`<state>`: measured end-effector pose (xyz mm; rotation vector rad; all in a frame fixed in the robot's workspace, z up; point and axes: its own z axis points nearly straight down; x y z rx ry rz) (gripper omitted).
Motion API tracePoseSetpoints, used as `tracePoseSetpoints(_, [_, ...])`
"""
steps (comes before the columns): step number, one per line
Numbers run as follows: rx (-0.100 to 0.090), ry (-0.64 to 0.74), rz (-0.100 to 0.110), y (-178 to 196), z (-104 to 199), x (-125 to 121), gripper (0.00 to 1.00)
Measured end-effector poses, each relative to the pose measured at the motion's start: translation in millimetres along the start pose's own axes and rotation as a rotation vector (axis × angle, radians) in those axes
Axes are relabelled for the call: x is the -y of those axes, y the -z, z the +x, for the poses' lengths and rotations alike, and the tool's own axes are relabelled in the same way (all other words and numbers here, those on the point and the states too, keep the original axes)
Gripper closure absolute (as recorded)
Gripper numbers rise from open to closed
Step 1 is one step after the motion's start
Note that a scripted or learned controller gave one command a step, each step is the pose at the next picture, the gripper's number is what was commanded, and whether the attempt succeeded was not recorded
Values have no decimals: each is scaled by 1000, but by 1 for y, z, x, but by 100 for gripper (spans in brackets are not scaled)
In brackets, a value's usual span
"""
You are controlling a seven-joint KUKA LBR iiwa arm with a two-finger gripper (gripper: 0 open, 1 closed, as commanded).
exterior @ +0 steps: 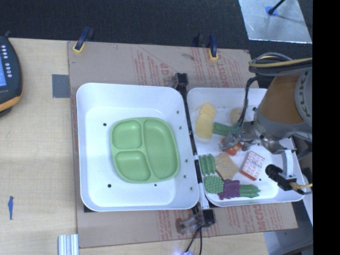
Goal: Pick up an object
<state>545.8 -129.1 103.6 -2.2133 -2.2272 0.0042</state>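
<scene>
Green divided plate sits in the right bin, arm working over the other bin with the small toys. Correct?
Not quite. The camera view shows the green divided plate in the left bin, not the right one. The arm does work over the other bin, the right bin, with the small toys.
</scene>
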Motion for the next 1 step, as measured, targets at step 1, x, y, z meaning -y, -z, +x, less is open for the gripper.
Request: tracePoseSetpoints(1, [-2, 4, -10, 94, 55, -29, 100])
